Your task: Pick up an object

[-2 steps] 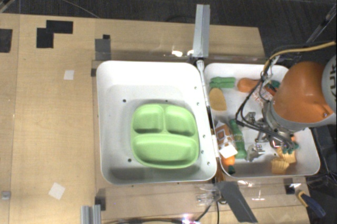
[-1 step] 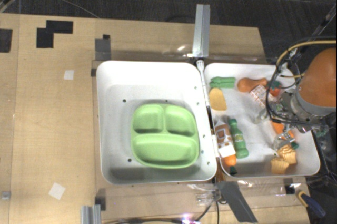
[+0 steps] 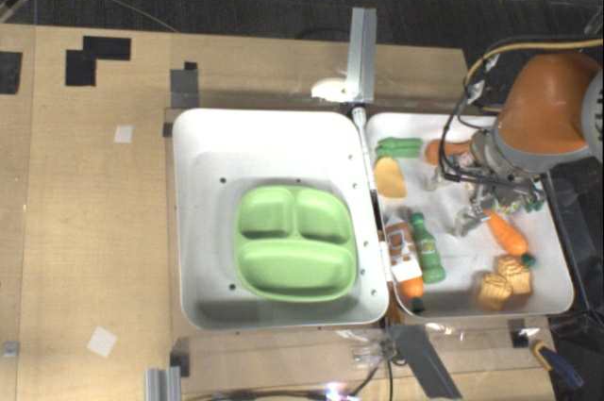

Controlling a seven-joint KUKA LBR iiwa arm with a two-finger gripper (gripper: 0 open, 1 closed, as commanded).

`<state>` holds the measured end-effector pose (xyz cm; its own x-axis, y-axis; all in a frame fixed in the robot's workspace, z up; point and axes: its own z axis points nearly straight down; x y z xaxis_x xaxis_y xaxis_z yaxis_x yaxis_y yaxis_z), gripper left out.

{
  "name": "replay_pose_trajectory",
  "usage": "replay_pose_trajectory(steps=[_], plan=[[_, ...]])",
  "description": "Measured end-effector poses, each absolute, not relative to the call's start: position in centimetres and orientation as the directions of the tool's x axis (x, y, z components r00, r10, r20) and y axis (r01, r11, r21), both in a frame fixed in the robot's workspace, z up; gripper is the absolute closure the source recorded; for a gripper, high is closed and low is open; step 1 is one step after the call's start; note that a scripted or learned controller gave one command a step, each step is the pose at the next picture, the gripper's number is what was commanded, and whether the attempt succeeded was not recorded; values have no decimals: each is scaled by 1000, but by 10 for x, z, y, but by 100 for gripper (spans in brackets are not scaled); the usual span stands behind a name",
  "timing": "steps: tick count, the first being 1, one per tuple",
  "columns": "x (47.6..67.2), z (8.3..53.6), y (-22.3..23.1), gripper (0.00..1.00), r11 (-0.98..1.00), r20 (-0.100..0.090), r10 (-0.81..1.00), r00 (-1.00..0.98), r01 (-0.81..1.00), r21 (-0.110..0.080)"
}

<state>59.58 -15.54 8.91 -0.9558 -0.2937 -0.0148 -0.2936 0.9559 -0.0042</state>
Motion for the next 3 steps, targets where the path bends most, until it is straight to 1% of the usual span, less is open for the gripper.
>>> replay_pose_trajectory(steps=[1,2,3], plan=[[538,90,-202,0,929,-12,-369,-929,-369,-10],[573,90,-153,0,887,-15,-462,-887,-462,-8],[502,91,-164,0,939,-17,-344,-939,-344,-10]])
